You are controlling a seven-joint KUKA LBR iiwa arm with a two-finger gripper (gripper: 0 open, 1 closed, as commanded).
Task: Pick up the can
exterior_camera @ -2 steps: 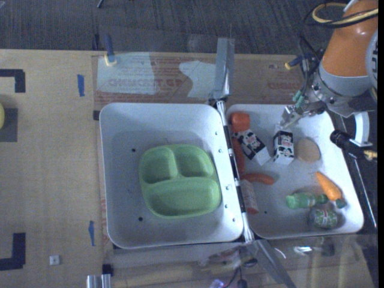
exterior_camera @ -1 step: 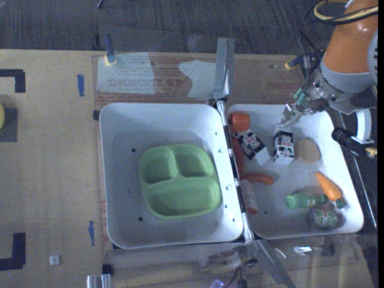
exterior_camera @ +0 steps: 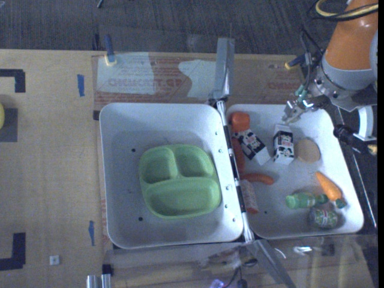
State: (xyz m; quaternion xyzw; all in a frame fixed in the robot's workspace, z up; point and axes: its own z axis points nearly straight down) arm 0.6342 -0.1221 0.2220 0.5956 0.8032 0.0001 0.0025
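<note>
One can [exterior_camera: 324, 216] lies at near right corner of right bin [exterior_camera: 350, 179], untouched | bottle [exterior_camera: 306, 200] just left of it, carrot [exterior_camera: 328, 185] beyond | gripper [exterior_camera: 293, 111] high over far edge, well apart; finger state: cannot tell | pick not started.

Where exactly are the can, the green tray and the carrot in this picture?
can [exterior_camera: 324, 216]: camera view, on its patterned side.
green tray [exterior_camera: 180, 180]: camera view, on the ridge between its compartments.
carrot [exterior_camera: 328, 185]: camera view, on the middle of its orange body.
</note>
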